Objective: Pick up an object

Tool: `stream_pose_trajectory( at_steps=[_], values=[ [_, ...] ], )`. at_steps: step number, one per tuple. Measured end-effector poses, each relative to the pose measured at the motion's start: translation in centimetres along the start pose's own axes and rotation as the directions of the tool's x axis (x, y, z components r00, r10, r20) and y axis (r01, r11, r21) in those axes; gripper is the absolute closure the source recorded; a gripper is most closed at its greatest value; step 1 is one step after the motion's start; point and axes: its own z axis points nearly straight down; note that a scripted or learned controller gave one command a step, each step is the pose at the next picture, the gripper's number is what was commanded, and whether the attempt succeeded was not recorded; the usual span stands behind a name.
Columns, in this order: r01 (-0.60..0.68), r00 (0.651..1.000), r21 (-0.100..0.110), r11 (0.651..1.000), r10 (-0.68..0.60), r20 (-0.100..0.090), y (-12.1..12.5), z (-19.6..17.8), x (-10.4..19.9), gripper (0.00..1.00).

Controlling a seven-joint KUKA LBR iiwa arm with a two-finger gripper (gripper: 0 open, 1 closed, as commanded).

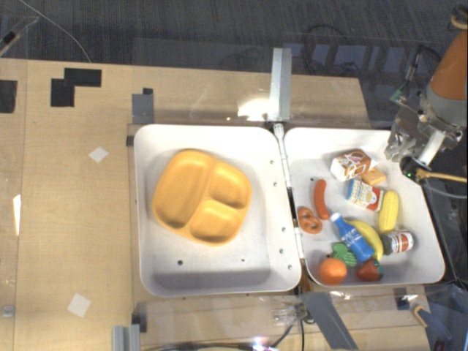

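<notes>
The right bin [431, 218] holds several toy foods: a brown and white carton [351, 164], a small box [363, 194], a corn cob [389, 210], a red sausage [320, 197], a pretzel [309, 221], a blue bottle [351, 238], a banana [369, 237], a can [399, 242], an orange [333, 270] and a strawberry [369, 270]. My gripper [412, 149] hangs over the bin's far right corner, to the right of the carton. Its fingers stand apart with nothing between them.
The left bin [157, 269] carries a yellow divided plate [201, 196]. A metal post [281, 86] stands behind the seam between the bins. Black cables run along the right side of the bench.
</notes>
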Motion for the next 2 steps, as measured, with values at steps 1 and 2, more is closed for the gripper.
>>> stream_pose_trajectory(
  at_steps=[1, 2],
  values=[
    [-0.089, 0.996, 0.012, 0.996, 0.089, 0.004, -3.9, 7.1, 0.7, 1.00],
    [-0.242, 0.970, 0.007, 0.970, 0.242, 0.004, -9.4, 5.6, -6.5, 1.00]
  ],
)
